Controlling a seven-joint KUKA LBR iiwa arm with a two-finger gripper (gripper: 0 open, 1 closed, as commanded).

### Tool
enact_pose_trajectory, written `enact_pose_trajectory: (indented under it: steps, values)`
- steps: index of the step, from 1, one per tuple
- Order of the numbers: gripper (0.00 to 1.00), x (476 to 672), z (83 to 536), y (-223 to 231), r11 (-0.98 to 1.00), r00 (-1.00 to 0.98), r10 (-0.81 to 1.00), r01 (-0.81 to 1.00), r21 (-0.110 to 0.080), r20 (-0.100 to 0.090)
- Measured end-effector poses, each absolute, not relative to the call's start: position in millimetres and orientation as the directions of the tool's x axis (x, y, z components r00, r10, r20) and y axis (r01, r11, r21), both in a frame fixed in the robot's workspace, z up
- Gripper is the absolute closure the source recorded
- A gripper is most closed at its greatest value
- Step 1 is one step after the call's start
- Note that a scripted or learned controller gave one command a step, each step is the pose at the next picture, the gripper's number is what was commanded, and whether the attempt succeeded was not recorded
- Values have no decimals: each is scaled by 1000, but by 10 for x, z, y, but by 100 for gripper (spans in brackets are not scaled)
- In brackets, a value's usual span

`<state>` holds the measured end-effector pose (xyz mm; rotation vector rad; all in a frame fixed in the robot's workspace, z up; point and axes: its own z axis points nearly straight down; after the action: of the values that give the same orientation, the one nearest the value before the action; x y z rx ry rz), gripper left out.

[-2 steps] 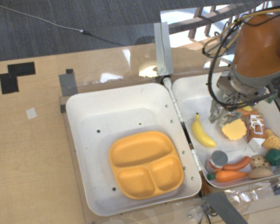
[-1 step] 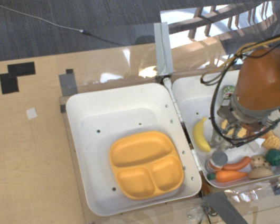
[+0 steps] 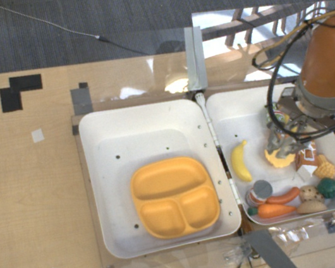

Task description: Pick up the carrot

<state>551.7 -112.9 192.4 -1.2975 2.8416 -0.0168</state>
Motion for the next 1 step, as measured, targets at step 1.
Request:
enact_pose_trajectory:
  steps: [1]
  values:
    - [100, 5136, 910, -1186, 575, -575, -818, -818, -14, -8]
